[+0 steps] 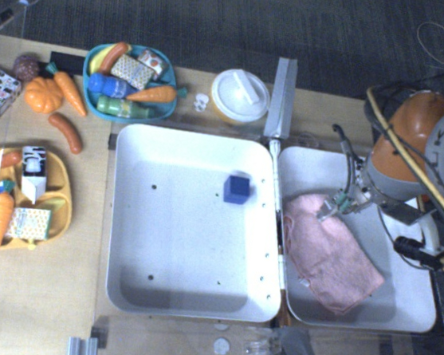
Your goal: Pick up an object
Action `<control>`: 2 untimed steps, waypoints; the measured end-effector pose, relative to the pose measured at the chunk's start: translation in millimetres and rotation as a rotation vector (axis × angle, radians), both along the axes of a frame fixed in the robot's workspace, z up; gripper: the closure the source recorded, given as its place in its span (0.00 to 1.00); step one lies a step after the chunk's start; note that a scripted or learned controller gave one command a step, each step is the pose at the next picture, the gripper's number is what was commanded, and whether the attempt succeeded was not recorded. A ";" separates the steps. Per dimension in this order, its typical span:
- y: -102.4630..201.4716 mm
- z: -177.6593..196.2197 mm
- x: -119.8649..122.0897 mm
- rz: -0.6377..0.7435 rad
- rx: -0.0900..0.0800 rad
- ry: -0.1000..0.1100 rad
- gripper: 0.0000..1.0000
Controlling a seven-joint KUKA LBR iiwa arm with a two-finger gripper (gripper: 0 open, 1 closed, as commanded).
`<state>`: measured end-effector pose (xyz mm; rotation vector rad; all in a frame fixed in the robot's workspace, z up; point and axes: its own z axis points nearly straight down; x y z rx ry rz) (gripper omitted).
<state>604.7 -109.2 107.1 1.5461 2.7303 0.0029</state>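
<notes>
Your gripper point(339, 202) sits at the cloth's point(330, 254) top edge in the right bin point(414, 317); whether it's clenched, you can't tell. The left bin point(160, 286) holds one blue cube point(237, 188), with open floor all around it.

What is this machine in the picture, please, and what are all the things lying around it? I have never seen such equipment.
This is a robot arm, grey with an orange part, reaching in from the right. One camera fixed above the bench looks down at a slant. At the arm's end is a claw for grasping; it sits at the upper edge of a pink cloth in the right white bin. I cannot tell whether it grips the cloth. The left white bin holds a small blue cube. Beyond the bins lie toy foods: a blue bowl and a yellow tray full of them, loose carrots and a sausage, plus a white lidded cup.
</notes>
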 end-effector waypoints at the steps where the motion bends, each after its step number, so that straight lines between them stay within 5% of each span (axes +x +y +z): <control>1: -0.7 -15.8 33.3 -0.174 0.000 -0.011 0.00; 2: -38.6 -14.3 -7.7 -0.105 -0.002 -0.007 0.00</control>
